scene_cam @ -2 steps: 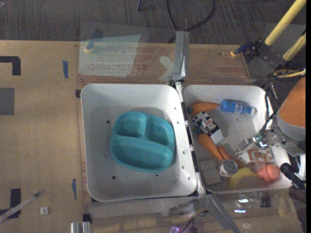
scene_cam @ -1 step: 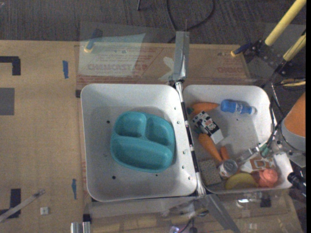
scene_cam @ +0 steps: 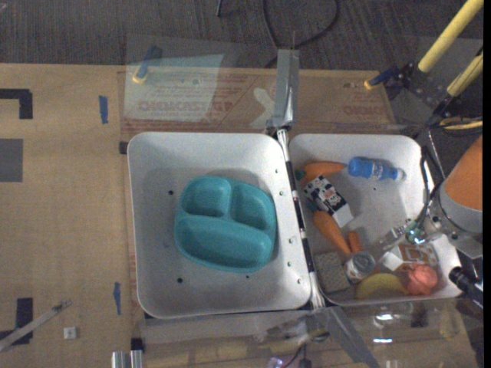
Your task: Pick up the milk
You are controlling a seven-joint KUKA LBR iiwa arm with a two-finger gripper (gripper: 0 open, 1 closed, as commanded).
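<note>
The milk point(scene_cam: 327, 195) is a small white carton with black cow patches. It lies tilted in the right bin point(scene_cam: 399, 146), near that bin's left wall, between two orange carrots. My gripper point(scene_cam: 410, 234) hangs low over the right side of the same bin, to the right of the milk and slightly nearer the front, well apart from it. The arm's orange band point(scene_cam: 469, 176) shows at the right edge. Nothing visibly sits in the gripper.
The right bin also holds a blue bottle point(scene_cam: 374, 169) at the back, carrots point(scene_cam: 332, 233), a small can point(scene_cam: 359, 265), a yellow fruit point(scene_cam: 380, 285) and a pink item point(scene_cam: 421, 279) at the front. A teal divided plate point(scene_cam: 225, 224) lies in the left bin point(scene_cam: 153, 175).
</note>
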